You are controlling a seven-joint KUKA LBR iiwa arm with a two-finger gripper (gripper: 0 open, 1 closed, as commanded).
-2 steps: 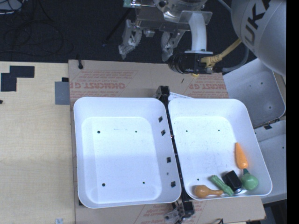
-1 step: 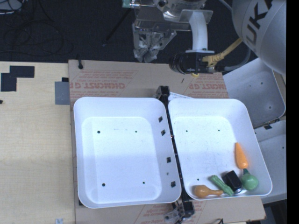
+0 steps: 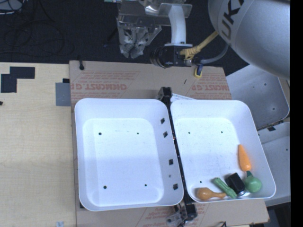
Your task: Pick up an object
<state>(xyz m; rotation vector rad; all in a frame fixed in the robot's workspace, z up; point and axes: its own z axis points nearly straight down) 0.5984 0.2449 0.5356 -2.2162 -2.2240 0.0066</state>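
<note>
Right bin (image 3: 208,109): you find every candidate in its near right corner, an orange piece (image 3: 244,158), a black block (image 3: 235,182), green pieces (image 3: 253,184) and a yellow-orange one (image 3: 208,193), all lying loose.
Left bin (image 3: 87,112): nothing for you to pick.
Gripper (image 3: 137,44): raised beyond both bins (well apart from the pile); you cannot tell its grip state.
Progress: by my reading, nothing lifted; reach, descent and grasp all remain.
</note>
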